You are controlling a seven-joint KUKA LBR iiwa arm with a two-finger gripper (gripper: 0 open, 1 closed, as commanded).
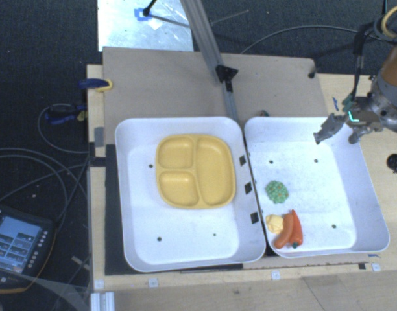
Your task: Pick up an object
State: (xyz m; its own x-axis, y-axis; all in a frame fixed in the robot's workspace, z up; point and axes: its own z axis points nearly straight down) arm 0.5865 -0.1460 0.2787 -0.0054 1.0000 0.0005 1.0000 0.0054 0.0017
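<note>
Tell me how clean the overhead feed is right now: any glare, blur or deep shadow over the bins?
Camera view: lighting is even and soft, no hard shadows in either bin; the food pieces in the right bin read coarse and slightly soft; the gripper looks a little blurred; a bright washed-out floor patch sits at the top.

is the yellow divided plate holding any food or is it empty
Empty. The yellow plate sits in the left bin with all three compartments bare; the green piece, carrot and small yellow piece lie in the right bin.
</note>
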